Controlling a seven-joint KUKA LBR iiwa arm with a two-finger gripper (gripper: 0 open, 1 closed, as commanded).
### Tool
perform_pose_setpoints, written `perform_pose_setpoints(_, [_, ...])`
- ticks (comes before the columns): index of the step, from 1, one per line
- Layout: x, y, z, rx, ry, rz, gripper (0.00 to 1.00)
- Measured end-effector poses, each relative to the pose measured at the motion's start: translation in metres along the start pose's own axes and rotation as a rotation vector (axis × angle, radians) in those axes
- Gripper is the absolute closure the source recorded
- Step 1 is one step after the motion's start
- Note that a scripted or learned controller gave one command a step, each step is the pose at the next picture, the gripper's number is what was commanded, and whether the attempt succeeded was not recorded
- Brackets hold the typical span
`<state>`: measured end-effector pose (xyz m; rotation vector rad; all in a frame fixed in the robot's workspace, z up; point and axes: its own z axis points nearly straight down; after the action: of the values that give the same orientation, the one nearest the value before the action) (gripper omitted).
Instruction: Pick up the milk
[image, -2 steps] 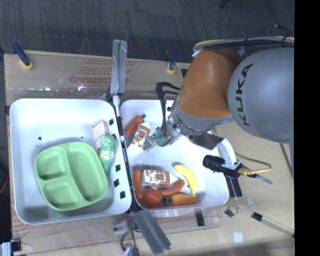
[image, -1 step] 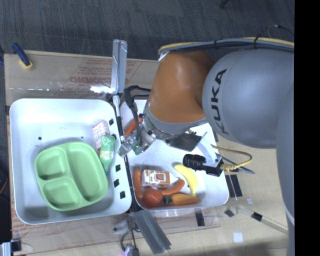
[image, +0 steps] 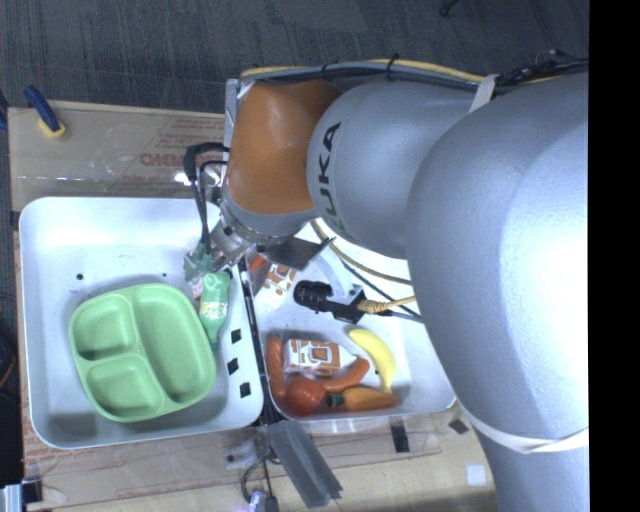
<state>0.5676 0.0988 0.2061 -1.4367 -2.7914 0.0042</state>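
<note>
Bracket (image: 305, 465): a flat grey metal piece lying slantwise on the front edge of the tabletop (image: 110, 150), just below where the two bins meet.
Left bin (image: 40, 300): shallow, white, smooth plastic with rounded corners and a matte floor.
Plate (image: 140, 350): pale green plastic with rounded corners and three compartments, lying flat in the front part of the left bin.
Right bin (image: 425, 385): the same white plastic; its back part is covered by the arm.
Toy food: heaped in the front of the right bin are a small box (image: 308, 355) printed in orange and white, a curved yellow banana (image: 375, 357), a round red tomato (image: 303, 395), and a glossy orange carrot (image: 368, 400) along the front wall.
Milk (image: 214, 300): a small, narrow carton, white with a green print and smooth sides. It is in the left bin, against the wall shared with the right bin and just beside the plate's far right corner. Its long side points away from the camera.
Hand (image: 207, 262): dark metal with a teal-tinted tip, directly over the far end of the milk. Whether it is open, closed or gripping the milk cannot be told.
Black part (image: 312, 296): a short, glossy cylinder under the arm, with thin cables trailing off to the right.
Arm (image: 480, 220): bulky, rounded, smooth grey casing with a glossy orange band (image: 270, 150) above the wrist.
Far tabletop: a brown board with faded red print, and a blue clip (image: 45, 110) at its far left corner.
</note>
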Motion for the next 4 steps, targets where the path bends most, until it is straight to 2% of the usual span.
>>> perform_pose_setpoints(1, [0.062, 0.016, -0.068, -0.002, 0.000, -0.016, 1.00])
perform_pose_setpoints(2, [0.114, -0.028, -0.071, 0.000, 0.000, 0.018, 1.00])
perform_pose_setpoints(4, [0.115, -0.026, -0.089, 0.006, 0.000, 0.004, 1.00])
